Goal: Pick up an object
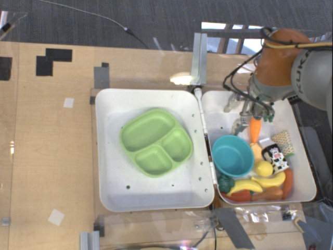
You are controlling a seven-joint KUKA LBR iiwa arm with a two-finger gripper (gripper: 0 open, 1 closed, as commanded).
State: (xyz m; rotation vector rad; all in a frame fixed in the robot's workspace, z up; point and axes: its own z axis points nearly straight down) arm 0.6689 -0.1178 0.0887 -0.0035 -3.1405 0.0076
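Gripper (253, 120) hung over the far half of the right bin (218, 102), arm reaching in from the right. Two metal fingers (241, 125) pointed down, seemingly with a gap between them; the orange carrot (255, 130) stood just beside them on the right, possibly in or against that gap. Whether the fingers were apart, together or clamped on the carrot could not be told from this angle (the wrist body and cables hid the upper part).

Other candidates, placed from the fingertips: teal bowl (232, 155) just below and slightly left, near the bin's divider wall. Yellow lemon (264, 169) further down and to the right; banana (260, 184) beyond that, at the near end. A black-and-white cow toy (277, 159) sat right of the lemon, with a patterned waffle-like piece (283, 138) above it. A dark green item (225, 184) lay under the bowl's near edge, too small to name.

Left bin (112, 191) held only the green divided plate (156, 141), well apart from the fingers.

Progress judged: approach done, gripper down at object height beside the carrot. Nothing visibly lifted; every item appeared to rest in the bin. A firm closing on one item and the lift remained to be done.
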